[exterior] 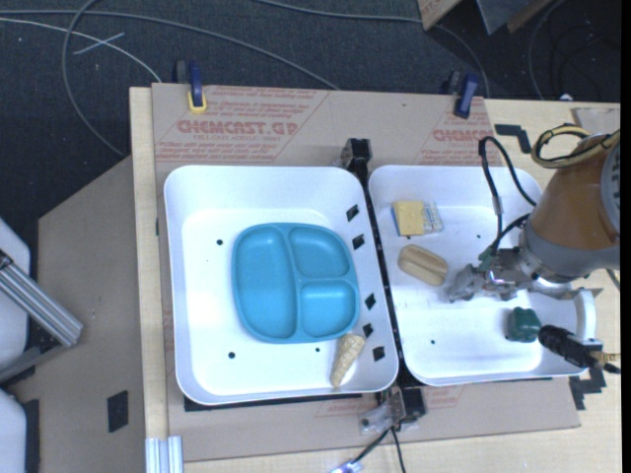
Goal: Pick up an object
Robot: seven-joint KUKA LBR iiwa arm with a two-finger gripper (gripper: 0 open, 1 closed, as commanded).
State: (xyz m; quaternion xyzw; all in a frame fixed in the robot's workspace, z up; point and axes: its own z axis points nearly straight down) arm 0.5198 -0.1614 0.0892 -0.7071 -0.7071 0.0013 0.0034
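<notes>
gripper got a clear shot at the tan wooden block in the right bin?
Probably yes. The gripper sits low in the right bin, right beside the tan block, with bare bin floor between them. The yellow sponge lies farther back, out of the way.

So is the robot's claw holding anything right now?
Gripper: low in the right bin, beside the tan wooden block. Nothing shows between its fingers, and whether they are open or shut cannot be told.
</notes>
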